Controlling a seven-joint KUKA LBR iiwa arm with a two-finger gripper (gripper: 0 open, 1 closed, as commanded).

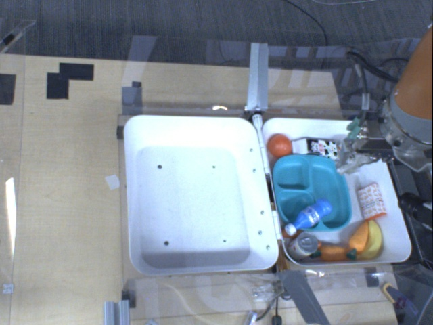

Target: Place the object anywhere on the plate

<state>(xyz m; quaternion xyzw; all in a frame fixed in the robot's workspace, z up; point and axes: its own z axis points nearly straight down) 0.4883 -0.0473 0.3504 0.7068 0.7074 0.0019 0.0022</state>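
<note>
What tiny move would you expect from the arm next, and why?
Probably a short drop straight down. The gripper hangs over the right bin, just past the blue plate's upper right corner, above a small dark printed packet. The plate already carries a plastic bottle.

Obscured and cut-off items, right bin

I note the arm (414,93) cut off at the right edge; the gripper (352,153) is too blurred to read its fingers. The black-and-white packet (318,145) sits partly hidden behind the plate (298,181).
</note>
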